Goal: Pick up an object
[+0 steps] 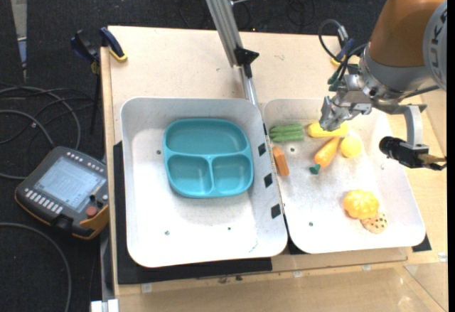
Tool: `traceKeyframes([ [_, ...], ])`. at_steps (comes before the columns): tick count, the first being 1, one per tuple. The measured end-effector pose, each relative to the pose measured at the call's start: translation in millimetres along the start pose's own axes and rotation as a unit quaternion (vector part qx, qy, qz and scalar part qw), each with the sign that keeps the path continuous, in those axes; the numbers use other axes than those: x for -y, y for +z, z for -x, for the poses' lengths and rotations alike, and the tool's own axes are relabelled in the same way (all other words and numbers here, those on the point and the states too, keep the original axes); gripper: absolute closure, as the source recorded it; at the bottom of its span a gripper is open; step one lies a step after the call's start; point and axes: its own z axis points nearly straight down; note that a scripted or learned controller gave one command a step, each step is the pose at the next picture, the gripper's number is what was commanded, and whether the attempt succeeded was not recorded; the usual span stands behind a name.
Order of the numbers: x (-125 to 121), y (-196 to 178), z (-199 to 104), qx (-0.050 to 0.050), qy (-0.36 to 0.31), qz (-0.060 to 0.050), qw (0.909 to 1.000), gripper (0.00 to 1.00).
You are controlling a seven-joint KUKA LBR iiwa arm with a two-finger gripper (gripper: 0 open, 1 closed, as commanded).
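Two white bins sit side by side on my bench, and I take the right bin (398, 222) as my landmark. The gripper (331, 119) hangs over that bin's far edge, toward its left corner, with the grey arm (398, 72) and its orange band (407, 15) reaching in from the right. From my feed I cannot tell how the gripper stands. Just under and beside it lies a yellow banana-like piece (325, 131), touching or nearly touching the tool; I cannot say which. To the left of that, near the bin's left wall, lies a green pod (286, 133). A little nearer to me are a yellow-orange carrot-like piece (326, 151) and a small yellow lemon (350, 146), close together, with a small orange block (280, 161) against the left wall. Well apart from the gripper, toward the bin's near right corner, sits a yellow-orange lumpy fruit (360, 203) with a spotted cookie (375, 223) just beside it. In the left bin (142, 232) rests a teal divided tray (209, 158).
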Motion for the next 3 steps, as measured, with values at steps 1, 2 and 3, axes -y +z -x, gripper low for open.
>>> traceKeyframes([
  [1, 6, 5, -46, 0.0, 0.001, -0.001, 1.0, 1.0],
  [2, -4, 18, -101, 0.0, 0.0, -0.001, 1.0, 1.0],
  [3, 1, 32, -156, 0.0, 0.0, -0.002, 1.0, 1.0],
])
